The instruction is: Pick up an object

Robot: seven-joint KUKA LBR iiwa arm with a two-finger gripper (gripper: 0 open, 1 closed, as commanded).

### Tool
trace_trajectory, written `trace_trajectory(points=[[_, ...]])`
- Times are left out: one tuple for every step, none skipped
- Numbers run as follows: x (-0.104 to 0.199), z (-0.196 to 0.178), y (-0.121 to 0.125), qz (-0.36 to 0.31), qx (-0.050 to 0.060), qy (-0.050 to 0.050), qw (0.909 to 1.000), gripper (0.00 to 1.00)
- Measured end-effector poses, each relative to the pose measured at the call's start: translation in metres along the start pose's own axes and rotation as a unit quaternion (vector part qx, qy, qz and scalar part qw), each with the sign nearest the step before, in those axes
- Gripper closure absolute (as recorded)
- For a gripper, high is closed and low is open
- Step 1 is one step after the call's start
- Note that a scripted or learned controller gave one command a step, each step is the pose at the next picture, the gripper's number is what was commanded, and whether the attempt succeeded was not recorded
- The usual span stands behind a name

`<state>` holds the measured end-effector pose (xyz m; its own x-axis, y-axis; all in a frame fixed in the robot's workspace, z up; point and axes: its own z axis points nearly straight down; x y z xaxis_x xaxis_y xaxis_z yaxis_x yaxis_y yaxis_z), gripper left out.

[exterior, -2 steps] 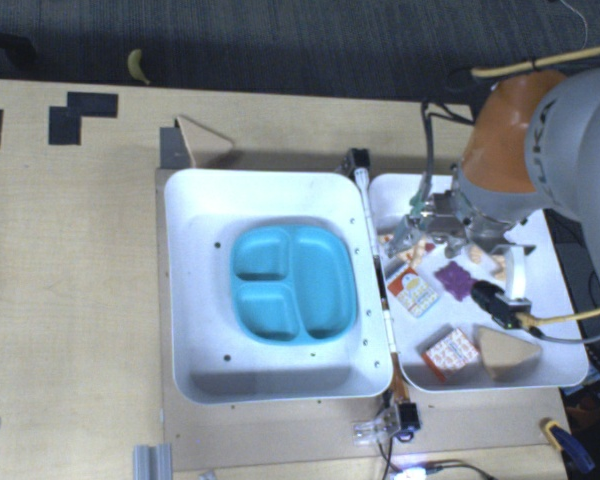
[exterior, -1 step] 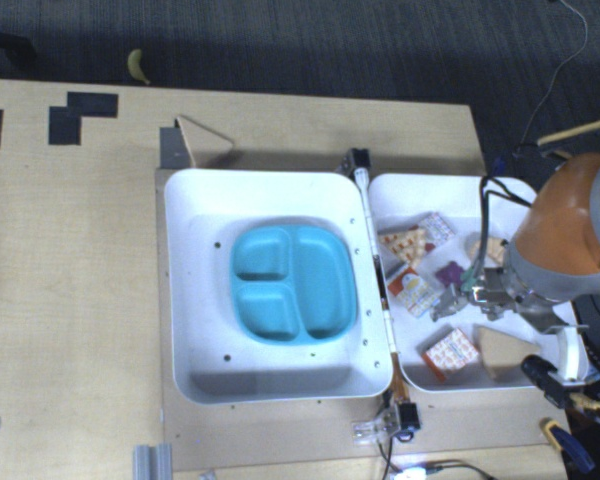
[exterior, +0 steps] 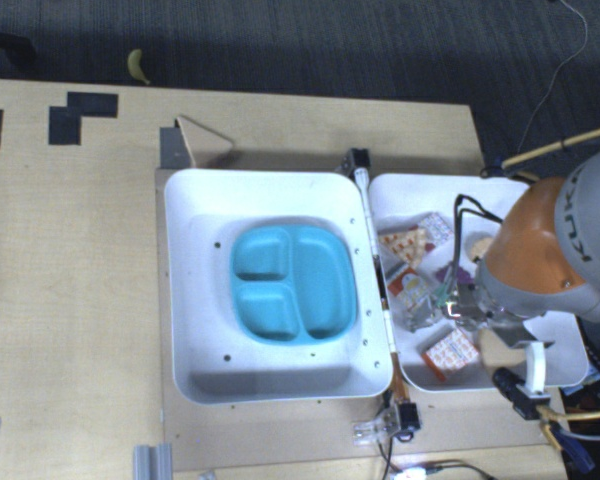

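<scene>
Even overhead light, mild glare on white bins [exterior: 195,208], soft shadow in left bin, slightly blurry, low-res.

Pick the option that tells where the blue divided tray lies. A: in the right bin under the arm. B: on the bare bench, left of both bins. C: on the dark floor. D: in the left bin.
D: the blue divided tray lies flat on the floor of the left bin, apart from the arm, which is over the right bin.
</scene>
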<state>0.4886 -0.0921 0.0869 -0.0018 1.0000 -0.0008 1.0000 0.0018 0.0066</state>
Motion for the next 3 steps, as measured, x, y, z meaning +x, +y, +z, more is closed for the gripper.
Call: trace_trajectory(points=[[0.000, -0.012, 0.002, 0.000, -0.003, 0.000, 1.0000, 1.00], [0.000, -0.012, 0.002, -0.001, -0.003, 0.000, 1.0000, 0.00], [0.001, -0.022, 0.004, -0.002, -0.004, 0.000, 1.0000, 1.00]])
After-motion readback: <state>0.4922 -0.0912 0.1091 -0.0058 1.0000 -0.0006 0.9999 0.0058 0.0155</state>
